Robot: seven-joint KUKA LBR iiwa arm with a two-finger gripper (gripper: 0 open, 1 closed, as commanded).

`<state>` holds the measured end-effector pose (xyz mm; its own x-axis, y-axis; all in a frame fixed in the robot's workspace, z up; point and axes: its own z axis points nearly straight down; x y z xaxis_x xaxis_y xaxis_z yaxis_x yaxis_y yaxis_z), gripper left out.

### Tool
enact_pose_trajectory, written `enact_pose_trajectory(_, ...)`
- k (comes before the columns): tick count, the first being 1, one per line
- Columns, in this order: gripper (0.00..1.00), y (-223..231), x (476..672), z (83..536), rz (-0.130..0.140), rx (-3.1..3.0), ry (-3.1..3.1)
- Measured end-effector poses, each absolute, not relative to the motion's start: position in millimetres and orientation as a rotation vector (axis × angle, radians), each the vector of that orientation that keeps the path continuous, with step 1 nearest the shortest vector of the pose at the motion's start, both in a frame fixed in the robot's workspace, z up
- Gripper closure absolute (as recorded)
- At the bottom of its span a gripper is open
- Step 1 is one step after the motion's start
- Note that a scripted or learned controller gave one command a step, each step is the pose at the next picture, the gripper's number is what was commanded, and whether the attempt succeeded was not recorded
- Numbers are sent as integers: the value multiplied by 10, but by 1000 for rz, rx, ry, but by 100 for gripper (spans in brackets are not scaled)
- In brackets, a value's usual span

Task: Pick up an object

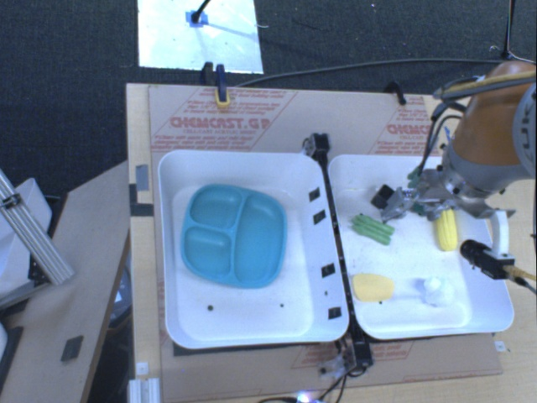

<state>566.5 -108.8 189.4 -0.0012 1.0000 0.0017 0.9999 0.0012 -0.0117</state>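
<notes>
Worktop (143,225) carries two shallow white bins side by side. Left bin (252,321) holds the blue divided plate (233,235), lying flat, nothing on it. Right bin (403,321) holds the pickable stuff. Arm (495,133) comes in from the right, orange band above the wrist, and hangs over the right bin's upper half — likely placed there because every loose item sits in that bin.

Gripper (401,206) sits low over the bin, just above the green ridged piece (372,228) — my guess is that's the target, though the yellow corn-like piece (446,229) just beside the wrist is also near. Nothing visible between the fingers; can't tell whether they're wide or narrow, they blur into dark hardware.

Smaller items: a pale yellow lump (372,287) near the front-left of the right bin, and a small white object (433,290) that's hard to make out against the white floor. Arm's upper part is cut off at the frame edge.
</notes>
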Motion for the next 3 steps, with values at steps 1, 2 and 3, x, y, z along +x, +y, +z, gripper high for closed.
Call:
enact_pose_trajectory(1, 0, -1086, 5695, 1963, -2, -2218, -2226)
enact_pose_trajectory(2, 0, -1184, 5669, 1426, 1, -2220, -2222)
enact_pose_trajectory(3, 0, -1179, 5668, 904, 2, -2219, -2222)
